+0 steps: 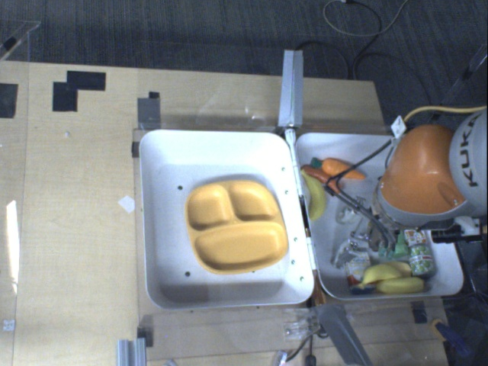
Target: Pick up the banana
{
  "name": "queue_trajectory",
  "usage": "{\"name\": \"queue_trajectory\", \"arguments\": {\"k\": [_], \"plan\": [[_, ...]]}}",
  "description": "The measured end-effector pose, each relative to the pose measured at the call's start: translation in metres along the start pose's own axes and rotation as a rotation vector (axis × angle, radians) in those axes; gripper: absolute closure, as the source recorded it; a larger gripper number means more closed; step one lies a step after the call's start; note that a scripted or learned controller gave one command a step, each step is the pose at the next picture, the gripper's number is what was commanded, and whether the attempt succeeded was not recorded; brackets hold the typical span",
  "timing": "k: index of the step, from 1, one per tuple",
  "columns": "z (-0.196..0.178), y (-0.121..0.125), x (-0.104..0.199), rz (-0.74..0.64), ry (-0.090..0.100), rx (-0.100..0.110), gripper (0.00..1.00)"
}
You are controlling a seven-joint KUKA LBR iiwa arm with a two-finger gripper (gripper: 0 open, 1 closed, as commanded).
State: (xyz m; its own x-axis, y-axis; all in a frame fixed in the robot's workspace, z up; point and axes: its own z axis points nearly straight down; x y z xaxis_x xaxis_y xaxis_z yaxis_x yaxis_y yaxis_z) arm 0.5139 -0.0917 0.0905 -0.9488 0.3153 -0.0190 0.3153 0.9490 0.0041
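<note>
Claw (358,244) low in the right bin (450,280), finger state impossible to tell, poised just left of the banana (393,278) lying against the bin's near wall, apparently for approach

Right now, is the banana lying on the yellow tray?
No, the banana lies at the near edge of the right bin, while the yellow tray sits in the left bin.
</note>
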Motion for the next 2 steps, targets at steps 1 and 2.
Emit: {"name": "queue_trajectory", "arguments": {"k": [1, 2], "plan": [[-0.027, 0.011, -0.081, -0.067, 0.008, 0.001, 0.0], [0.0, -0.025, -0.008, -0.321, 0.0, 0.0, 0.0]]}}
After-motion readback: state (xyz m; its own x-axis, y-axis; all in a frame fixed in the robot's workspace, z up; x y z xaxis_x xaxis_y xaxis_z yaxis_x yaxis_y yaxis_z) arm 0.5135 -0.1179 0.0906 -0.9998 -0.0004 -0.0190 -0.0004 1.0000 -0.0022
